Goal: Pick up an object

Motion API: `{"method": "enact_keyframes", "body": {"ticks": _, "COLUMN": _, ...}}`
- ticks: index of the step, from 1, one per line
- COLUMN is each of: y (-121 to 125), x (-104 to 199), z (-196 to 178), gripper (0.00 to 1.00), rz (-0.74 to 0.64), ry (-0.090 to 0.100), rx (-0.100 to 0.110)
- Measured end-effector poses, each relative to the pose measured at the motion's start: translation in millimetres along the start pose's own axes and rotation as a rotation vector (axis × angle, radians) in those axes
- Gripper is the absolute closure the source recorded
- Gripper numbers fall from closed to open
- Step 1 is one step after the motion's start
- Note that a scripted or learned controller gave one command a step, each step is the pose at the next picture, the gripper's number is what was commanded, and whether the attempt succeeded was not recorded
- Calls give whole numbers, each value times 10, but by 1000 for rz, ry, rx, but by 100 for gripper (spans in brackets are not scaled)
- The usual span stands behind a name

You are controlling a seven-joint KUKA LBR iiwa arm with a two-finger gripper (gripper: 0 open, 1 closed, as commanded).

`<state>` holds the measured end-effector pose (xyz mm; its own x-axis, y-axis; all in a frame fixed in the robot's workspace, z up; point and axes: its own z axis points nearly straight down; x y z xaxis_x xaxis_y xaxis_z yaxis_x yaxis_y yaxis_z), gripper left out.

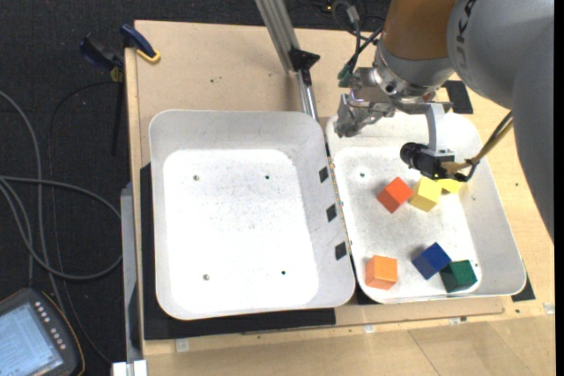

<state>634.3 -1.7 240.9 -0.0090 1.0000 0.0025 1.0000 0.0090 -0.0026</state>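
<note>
**benchwatcher:** So, camera view from above: the end effector (352, 117) sits over the far-left corner of the right bin (493, 216), hanging off the grey arm (493, 22) with the orange band. Can't tell how wide it's open, it's just a dark blur from up here, and I see nothing held in it.

**gripnerd:** Where's the stuff to grab?

**benchwatcher:** All in the right bin, nearer the camera and to the right of the end effector. Closest are the orange-red block (396, 194) and the yellow block (427, 195), just beside each other mid-bin. Along the near edge are an orange cube (382, 271), a blue cube (432, 260) and a green cube (459, 276), the last two touching. The left bin (167, 189) has only specks.

**gripnerd:** Long axis?

**benchwatcher:** They're blocky, no real long axis, though the orange-red one sits turned diagonal to the bin walls. My guess is it's the easiest target.

**gripnerd:** Any labels?

**benchwatcher:** Nothing readable on the blocks or bins. There's some dark lettering on the arm casing, too skewed to read.
</note>
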Motion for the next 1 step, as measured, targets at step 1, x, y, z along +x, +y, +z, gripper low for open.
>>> {"method": "enact_keyframes", "body": {"ticks": 1, "y": -116, "x": 525, "z": -62, "gripper": 100, "rz": 1, "ry": 0, "rx": -2}}
